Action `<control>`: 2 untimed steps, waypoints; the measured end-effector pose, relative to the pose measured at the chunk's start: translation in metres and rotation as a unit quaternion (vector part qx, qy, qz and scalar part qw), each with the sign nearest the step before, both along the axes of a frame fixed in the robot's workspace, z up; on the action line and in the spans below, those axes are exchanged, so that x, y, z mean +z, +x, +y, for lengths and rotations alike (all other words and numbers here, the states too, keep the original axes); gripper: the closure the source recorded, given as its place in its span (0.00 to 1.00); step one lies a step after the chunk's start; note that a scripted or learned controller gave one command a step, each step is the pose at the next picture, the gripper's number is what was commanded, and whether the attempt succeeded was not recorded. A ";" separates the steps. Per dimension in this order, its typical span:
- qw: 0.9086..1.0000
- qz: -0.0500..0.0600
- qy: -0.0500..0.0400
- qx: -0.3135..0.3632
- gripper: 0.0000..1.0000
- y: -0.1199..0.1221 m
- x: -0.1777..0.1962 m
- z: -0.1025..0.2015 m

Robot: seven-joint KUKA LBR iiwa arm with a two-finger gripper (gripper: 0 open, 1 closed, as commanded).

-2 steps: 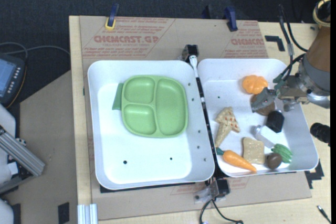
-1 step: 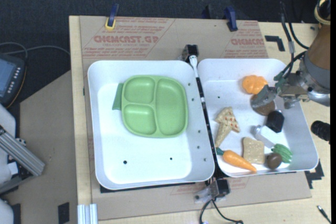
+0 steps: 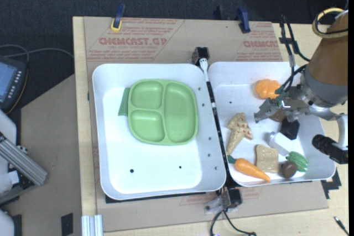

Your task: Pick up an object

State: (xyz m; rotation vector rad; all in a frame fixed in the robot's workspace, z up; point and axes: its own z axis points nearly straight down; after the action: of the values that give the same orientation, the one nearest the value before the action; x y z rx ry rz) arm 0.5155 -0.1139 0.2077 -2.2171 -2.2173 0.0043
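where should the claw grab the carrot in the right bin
Grip the carrot across its thick orange middle, coming straight down from above. It lies flat and slanted near the front wall of the right bin, so a side approach looks blocked there; close across its narrow width.

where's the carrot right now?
The carrot lies in the right bin, near its front left corner, just below the waffle cone piece and left of the beige bread piece.
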 end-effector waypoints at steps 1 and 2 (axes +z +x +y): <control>1.000 0.000 0.000 0.000 0.00 0.007 -0.052 -0.006; 1.000 0.000 0.000 0.000 0.00 0.002 -0.115 -0.003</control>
State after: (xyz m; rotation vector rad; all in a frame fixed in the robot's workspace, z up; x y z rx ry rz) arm 0.5171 -0.1171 0.0929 -2.2175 -2.2169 0.0042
